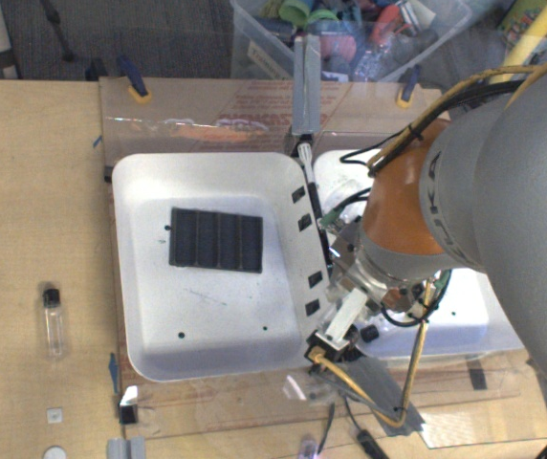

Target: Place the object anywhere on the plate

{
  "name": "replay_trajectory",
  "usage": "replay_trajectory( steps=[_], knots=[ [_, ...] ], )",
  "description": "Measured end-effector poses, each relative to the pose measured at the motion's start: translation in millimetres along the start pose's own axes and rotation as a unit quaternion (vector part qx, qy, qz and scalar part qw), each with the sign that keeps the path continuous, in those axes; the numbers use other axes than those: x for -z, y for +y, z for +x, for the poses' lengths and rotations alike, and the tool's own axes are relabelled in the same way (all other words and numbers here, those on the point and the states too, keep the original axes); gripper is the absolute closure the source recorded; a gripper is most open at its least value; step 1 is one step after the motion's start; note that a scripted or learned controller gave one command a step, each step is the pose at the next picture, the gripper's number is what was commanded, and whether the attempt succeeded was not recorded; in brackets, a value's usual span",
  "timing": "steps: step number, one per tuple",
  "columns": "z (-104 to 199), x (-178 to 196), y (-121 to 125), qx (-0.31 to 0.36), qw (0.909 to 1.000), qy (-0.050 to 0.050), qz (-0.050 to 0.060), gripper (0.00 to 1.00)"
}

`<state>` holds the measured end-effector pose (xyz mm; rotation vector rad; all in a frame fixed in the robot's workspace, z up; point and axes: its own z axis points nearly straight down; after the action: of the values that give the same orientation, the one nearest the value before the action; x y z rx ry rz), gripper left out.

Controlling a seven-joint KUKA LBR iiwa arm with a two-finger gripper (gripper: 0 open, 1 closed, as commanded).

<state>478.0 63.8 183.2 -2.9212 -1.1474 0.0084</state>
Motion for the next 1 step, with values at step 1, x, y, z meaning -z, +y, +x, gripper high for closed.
replay_trajectory(
  steps=[1],
  knots=[
    [37.8, 91.7, -40.0, -0.063, 0.9980, 0.001, -0.002, 1.00]
  ],
)
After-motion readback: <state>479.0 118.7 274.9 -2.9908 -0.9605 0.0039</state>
